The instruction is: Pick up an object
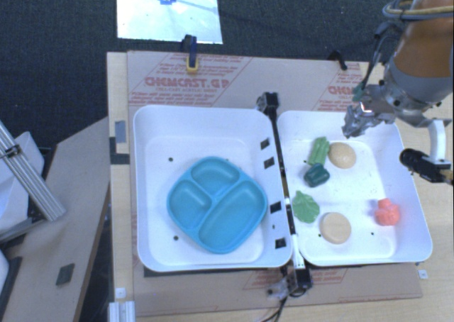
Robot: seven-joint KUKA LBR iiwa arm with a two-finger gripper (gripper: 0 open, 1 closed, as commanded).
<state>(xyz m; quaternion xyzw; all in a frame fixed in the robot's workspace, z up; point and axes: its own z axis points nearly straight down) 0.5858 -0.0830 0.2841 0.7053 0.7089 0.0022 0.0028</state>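
- The gripper (355, 126) hovered at the upper edge of the right bin (408, 193), right of frame centre; whether it was open or closed could not be told.
- Nothing was seen held.
- Just below it lay a tan round piece (342, 155) beside a green pickle (319, 150).
- A blue divided plate (216, 203) sat in the left bin (156, 171).

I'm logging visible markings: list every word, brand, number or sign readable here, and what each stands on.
"CHEMCAST GP": red print on the brown sheet under the bins, behind the left bin.
Same red print, partly seen, behind the right bin: too cut off to read.
Faint red print on the sheet's front edge: too blurred to read.
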